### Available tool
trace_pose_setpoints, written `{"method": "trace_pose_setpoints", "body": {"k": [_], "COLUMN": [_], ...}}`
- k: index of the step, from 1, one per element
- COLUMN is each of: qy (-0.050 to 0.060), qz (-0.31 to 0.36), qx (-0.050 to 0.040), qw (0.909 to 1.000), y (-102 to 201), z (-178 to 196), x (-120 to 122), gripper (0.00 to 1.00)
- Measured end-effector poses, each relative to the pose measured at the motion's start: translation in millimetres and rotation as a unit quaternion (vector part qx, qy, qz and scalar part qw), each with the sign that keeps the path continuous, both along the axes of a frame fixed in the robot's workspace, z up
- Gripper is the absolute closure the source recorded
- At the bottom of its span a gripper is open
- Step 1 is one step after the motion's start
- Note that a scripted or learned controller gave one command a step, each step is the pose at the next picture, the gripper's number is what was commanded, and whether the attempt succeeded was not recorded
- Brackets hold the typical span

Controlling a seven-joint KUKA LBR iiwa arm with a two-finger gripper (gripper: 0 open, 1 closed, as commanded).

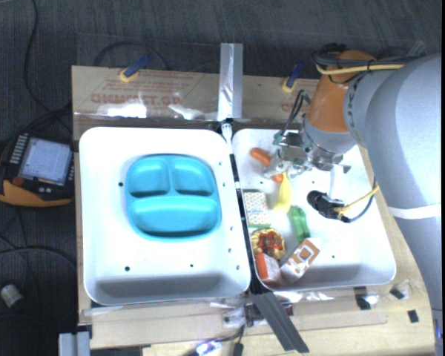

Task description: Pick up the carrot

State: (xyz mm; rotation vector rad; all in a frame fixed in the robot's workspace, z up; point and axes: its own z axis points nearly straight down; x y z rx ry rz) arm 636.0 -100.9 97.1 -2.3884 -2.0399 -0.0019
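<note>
The carrot (260, 156) lies in the right bin (356, 269), in its far left corner near the divider between the two bins, a short orange piece with its long axis running roughly left to right, slightly slanted. The gripper (288, 163) hangs just to the right of it and a little nearer the camera, low over the bin floor, with the orange-banded wrist rising behind it. So the carrot sits to the gripper's left in the view, close but apart; nothing orange is visibly caught in the tool. Whether the gripper is spread or closed I cannot tell, since the metal parts blur together there. A small orange-red bit (278, 177) shows just below the gripper, and a yellow banana-like toy (283, 194) lies right beneath that, with a green piece (299, 221) further toward the camera. Judging from this, the coming move calls for a short shift leftward and away from the camera, with the closing direction across the carrot's short width. The blue divided plate (172, 196) sits in the left bin (104, 265), well apart.
</note>
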Motion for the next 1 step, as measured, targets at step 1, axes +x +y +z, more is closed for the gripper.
{"method": "trace_pose_setpoints", "body": {"k": [1], "qy": [0.001], "qz": [0.081], "qx": [-0.0016], "qw": [0.9967], "y": [-23.7], "z": [170.0], "x": [-15.3], "gripper": [1.00]}}
